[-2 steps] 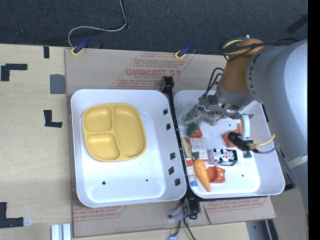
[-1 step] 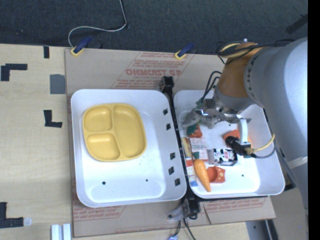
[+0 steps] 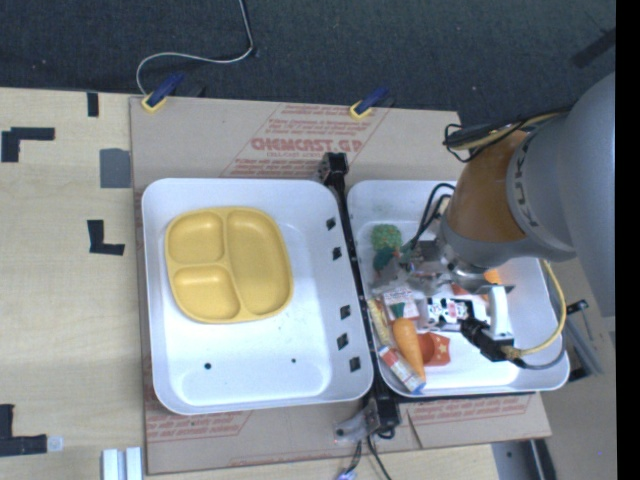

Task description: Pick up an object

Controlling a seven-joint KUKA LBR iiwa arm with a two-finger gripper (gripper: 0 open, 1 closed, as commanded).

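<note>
Cardboard-covered worktop (image 3: pixel 290 148) carries two bins; in the right bin (image 3: pixel 540 373) the carrot (image 3: pixel 408 343) lies just left of and below the tool (image 3: pixel 440 278), long axis running top to bottom; its grip state I cannot tell.

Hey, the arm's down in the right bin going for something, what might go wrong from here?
The carrot, the red packet and other small items lie packed together in the right bin, so the pincer may nudge or catch a neighbour instead of one clean object. The green item sits close beside the wrist and could get pushed toward the wall.
</note>
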